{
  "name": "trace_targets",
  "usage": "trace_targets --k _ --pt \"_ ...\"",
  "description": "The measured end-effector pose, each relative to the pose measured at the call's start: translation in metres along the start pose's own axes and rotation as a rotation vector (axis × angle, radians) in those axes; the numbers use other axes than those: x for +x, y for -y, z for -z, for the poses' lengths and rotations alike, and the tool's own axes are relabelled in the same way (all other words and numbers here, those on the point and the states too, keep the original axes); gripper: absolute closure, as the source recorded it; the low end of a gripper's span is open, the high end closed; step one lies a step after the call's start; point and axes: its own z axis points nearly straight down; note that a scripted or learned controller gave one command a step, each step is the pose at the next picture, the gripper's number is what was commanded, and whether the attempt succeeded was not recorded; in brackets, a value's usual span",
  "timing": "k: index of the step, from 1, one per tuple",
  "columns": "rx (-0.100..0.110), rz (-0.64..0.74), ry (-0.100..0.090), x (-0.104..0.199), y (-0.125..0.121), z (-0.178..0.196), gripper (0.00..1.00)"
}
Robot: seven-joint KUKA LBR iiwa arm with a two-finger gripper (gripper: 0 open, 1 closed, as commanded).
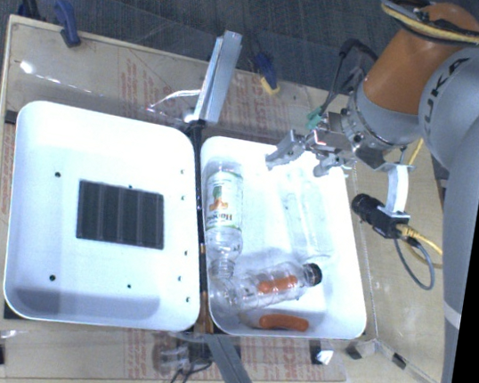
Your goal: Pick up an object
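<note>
My gripper [303,157] hangs over the far edge of the right bin [346,284], its two fingers spread apart with nothing between them. Below it in that bin lie several clear plastic bottles: one with an orange and green label [222,209] along the left wall, a plain one [307,222] toward the right wall, and a black-capped one [277,282] lying across the near end. An orange sausage-shaped item [284,322] rests at the bin's near wall.
The left bin [45,164] holds a dark ribbed rectangular pad [121,214]. An upright grey divider [218,75] stands between the bins at the back. Blue clamps [66,21] grip the bench's far edge. A black cable connector [378,214] juts out right of the right bin.
</note>
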Motion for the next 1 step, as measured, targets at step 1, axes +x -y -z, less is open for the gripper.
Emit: trace_targets --k 1 --pt "0.0 0.143 -0.001 -0.0163 0.0824 -0.0547 0.0"
